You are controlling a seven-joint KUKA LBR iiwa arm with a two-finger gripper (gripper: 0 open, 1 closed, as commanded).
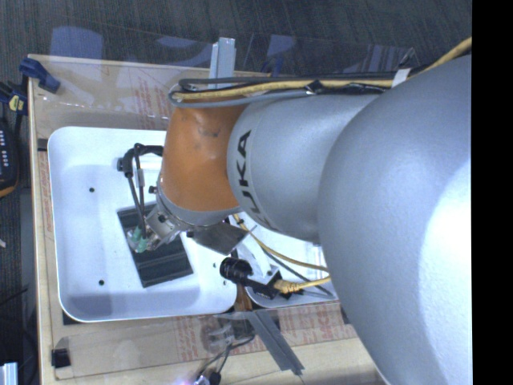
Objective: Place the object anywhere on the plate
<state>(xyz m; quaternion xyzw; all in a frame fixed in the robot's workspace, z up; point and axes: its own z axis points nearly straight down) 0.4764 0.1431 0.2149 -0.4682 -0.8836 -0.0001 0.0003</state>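
Grey KUKA arm (377,215) takes up the right and centre of the view, reaching in from the right. Orange band (200,159) sits above the wrist, over the right edge of the left bin. A black and yellow cable bundle (280,87) runs along the top of the arm.

Wooden bench (120,351) with a clear wall panel (120,79) along its far side.

Left white bin (80,215) is in plain view, with its right part covered by the arm. Right bin is mostly hidden under the arm.

Dark flat rectangular slab (164,263) lies at a slant in the left bin, right of the bin's middle. Cannot tell whether it is a loose thing or part of the tool.

Gripper (148,239) is below the wrist, low over the slab's upper half. Grip state cannot be told, as the wrist blocks it.

Plate (258,299): just a curved white edge peeks out under the arm, right of the left bin, near the front.

Small greenish object (141,241) is at the gripper tip, on or just over the slab, in the left bin and well apart from the plate. Unclear whether it is being held.

Thin black wire loop (132,163) rises left of the orange band. Black connector (232,269) with a yellow cable (309,281) hangs under the arm. Grey metal bracket (272,339) lies on the bench front. Blue clamp (36,72) at the far left corner.
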